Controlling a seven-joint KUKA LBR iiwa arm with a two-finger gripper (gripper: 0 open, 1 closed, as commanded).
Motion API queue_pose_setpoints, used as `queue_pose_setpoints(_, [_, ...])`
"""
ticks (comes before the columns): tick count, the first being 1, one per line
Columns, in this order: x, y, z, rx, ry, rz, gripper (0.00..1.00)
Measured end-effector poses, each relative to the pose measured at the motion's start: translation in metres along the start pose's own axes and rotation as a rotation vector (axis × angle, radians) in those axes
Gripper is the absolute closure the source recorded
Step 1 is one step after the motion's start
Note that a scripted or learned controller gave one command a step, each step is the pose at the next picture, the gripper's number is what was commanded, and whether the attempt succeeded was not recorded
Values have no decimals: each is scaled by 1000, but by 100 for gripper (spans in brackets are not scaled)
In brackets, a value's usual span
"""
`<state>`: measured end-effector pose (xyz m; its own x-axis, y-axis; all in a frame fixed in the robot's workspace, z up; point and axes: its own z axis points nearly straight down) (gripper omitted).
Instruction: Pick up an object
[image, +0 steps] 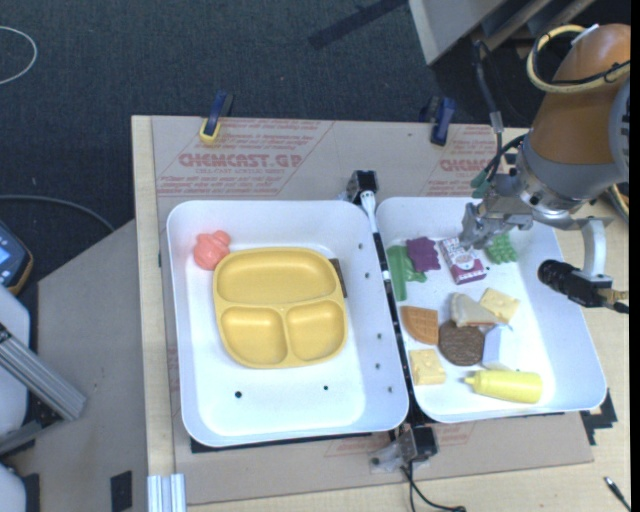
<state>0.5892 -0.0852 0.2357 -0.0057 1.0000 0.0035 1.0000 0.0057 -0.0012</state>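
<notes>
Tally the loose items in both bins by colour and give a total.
Left bin:
Yellow: 1, divided plate
Pink: 1, small toy

Right bin:
Green: 2, pieces
Purple: 1, grapes
Yellow: 3, bottle, two cheese blocks
Brown: 2, cookie, cracker
Red-white: 1, packet
Grey: 1, wedge

Total: 12

Cardboard-topped bench (300, 150) bears two white bins (190, 330).

Dark carpet floor (200, 50) surrounds a cardboard-topped bench (300, 150)
</notes>
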Motion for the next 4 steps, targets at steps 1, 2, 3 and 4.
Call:
queue_pose_setpoints(1, [62,-11,-1,2,1,0,100])
queue_pose_setpoints(2, [119,-30,1,3,0,-1,100])
queue_pose_setpoints(3, [135,-41,13,3,-2,3,100])
queue_pose_setpoints(4, [128,-33,19,-1,-4,7,100])
